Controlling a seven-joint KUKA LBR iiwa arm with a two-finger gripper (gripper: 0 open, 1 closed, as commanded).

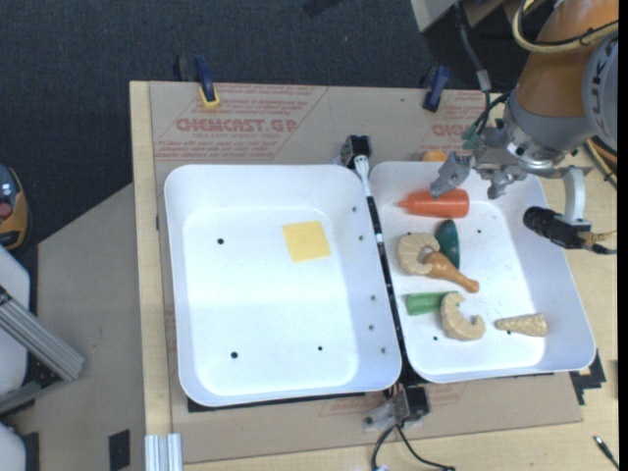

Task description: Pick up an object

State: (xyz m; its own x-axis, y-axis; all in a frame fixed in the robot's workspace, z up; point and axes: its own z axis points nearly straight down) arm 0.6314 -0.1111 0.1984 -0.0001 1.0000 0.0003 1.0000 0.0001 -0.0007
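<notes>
My gripper [474, 181] hangs over the back of the right bin [564, 307], its two grey fingers spread apart with nothing between them. An orange carrot [437, 203] lies just below and left of the fingertips. In front of it lie a dark green piece [448, 235], a tan mushroom-like piece with an orange stem [424, 255], a small green piece [424, 303], a tan curved piece [458, 318] and a tan wedge [522, 325]. A yellow square slice [307, 240] lies in the left bin [196, 292].
The bins sit side by side on a cardboard sheet [245, 116], held at the back by blue clamps [205, 78]. A black cable fitting [556, 226] hangs off the arm over the right bin's right side.
</notes>
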